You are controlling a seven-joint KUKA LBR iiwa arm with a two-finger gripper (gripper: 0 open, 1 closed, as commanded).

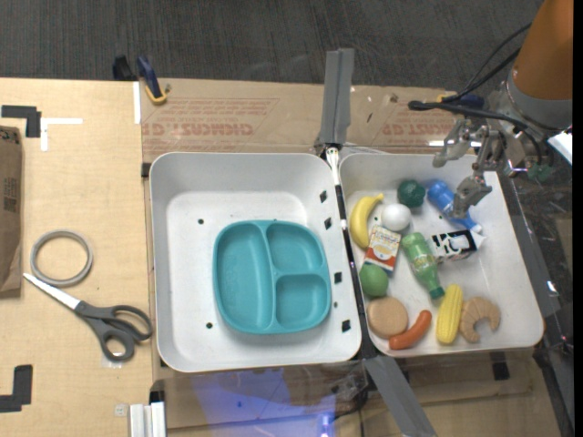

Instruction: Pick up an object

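The right bin (524, 271) holds several toy items: a banana (363, 217), a white ball (395, 215), a dark green ball (411, 192), a blue piece (441, 196), a green bottle (421, 258), a small carton (383, 247), a black-and-white piece (454, 243), a lime (373, 280), a tan cookie (387, 315), a red sausage (410, 330), corn (449, 313) and a croissant (480, 317). My gripper (463, 171) hangs over the bin's far right part, just above the blue piece. It is open with nothing between its fingers.
A teal divided plate (271, 276) lies in the left bin (173, 244). On the bench to the left are scissors (100, 315) and a tape roll (61, 256). Cables trail from the arm at the upper right.
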